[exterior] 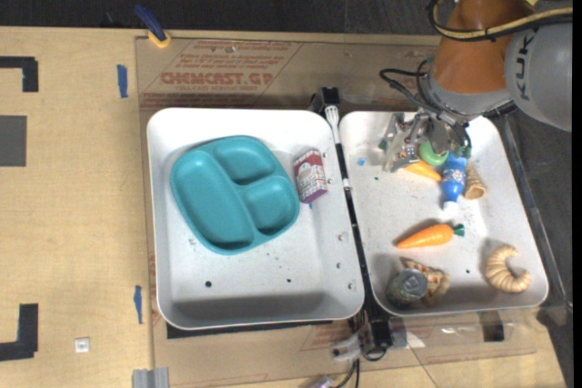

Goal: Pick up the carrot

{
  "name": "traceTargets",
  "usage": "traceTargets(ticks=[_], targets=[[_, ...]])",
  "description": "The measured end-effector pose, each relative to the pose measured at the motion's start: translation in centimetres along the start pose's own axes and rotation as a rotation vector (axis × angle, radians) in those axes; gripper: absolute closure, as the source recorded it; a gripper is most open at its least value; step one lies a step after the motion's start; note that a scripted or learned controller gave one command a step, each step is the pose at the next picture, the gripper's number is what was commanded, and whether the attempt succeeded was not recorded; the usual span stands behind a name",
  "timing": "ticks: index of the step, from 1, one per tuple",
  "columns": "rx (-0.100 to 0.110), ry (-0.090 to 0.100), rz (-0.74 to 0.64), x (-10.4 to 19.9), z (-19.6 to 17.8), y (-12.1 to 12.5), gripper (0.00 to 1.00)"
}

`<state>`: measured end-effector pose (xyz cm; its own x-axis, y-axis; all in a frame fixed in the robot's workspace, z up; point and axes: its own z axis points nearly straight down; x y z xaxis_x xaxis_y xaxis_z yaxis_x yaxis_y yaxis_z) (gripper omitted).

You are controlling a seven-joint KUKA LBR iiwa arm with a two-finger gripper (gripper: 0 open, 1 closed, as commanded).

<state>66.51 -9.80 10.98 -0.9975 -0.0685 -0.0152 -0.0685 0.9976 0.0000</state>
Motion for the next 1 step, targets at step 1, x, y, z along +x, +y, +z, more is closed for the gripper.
traceTargets(ticks=[1], targets=[[-0.003, 0.005, -0.001, 0.04, 0.08, 0.14, 0.0]])
